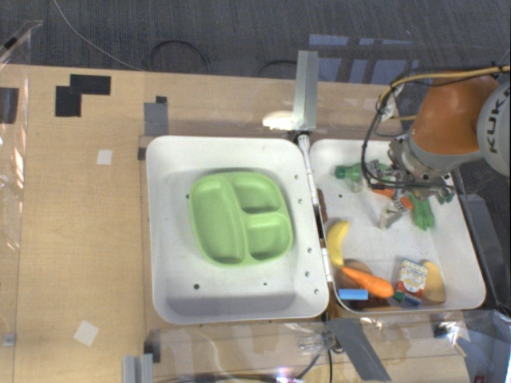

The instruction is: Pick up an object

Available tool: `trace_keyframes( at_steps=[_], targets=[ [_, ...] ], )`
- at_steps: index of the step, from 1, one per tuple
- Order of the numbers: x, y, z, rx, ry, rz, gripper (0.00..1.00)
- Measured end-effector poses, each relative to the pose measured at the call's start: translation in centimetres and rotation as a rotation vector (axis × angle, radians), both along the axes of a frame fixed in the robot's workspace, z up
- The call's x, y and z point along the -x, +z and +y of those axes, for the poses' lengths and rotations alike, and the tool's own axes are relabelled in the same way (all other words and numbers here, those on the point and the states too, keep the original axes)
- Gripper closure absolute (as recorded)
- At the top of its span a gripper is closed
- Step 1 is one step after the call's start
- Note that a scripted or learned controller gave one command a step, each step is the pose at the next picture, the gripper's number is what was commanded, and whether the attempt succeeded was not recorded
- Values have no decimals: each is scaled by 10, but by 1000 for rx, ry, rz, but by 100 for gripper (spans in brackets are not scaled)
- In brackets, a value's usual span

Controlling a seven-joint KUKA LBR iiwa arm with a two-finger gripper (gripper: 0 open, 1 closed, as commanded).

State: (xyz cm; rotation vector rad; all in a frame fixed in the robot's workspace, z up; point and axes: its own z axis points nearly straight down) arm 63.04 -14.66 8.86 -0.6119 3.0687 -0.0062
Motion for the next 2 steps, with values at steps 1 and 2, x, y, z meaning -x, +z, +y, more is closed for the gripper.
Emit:
trace_keyframes(
  at_steps=[1, 2],
  targets=[
    [12, 0, -16, 0, 33, 0, 0],
    [6, 17, -14, 1, 36, -19, 100]
  ],
)
